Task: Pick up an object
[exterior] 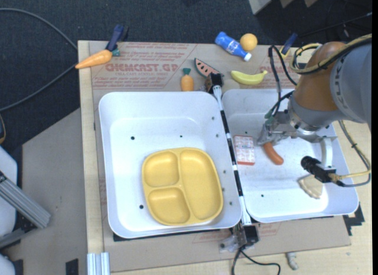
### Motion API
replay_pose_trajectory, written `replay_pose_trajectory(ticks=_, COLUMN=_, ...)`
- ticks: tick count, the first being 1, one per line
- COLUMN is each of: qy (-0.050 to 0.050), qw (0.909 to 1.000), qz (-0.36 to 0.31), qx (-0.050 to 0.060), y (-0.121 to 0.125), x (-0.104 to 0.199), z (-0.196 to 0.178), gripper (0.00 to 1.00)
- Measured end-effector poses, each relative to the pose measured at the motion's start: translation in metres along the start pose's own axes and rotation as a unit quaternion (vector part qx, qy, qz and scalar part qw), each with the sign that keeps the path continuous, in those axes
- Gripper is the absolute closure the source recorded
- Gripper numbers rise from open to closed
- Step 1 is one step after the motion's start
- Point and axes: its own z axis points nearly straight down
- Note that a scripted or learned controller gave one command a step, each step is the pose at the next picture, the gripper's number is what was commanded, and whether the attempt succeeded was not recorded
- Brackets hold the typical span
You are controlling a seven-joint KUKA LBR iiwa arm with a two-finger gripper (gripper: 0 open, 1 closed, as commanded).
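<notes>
Largest first: bench (pixel 147 67) of printed cardboard, carrying two shallow white bins side by side. Left bin (pixel 118 114), holding a yellow divided plate (pixel 182 185) toward its near half. Right bin (pixel 295 206), just beside the left bin, touching along a shared edge. Grey arm (pixel 348 84) with orange band, reaching over the right bin's far side. Claw (pixel 273 139) low inside the right bin, at the upper end of an orange-red sausage (pixel 273 152); open or closed, cannot tell. Small printed packet (pixel 244 150) just left of the sausage, near the shared edge. Beige piece (pixel 311 187) toward the right bin's near right corner. Beyond the bins: banana (pixel 248 77), blue bottle (pixel 231 45), orange ball (pixel 248 41), watermelon slice (pixel 204 67), carrot (pixel 94 60).
</notes>
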Motion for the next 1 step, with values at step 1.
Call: replay_pose_trajectory(ticks=1, qy=-0.001, qw=1.0, qz=0.0, qx=-0.002, y=0.0039, x=0.0602, z=-0.0984, gripper=1.0)
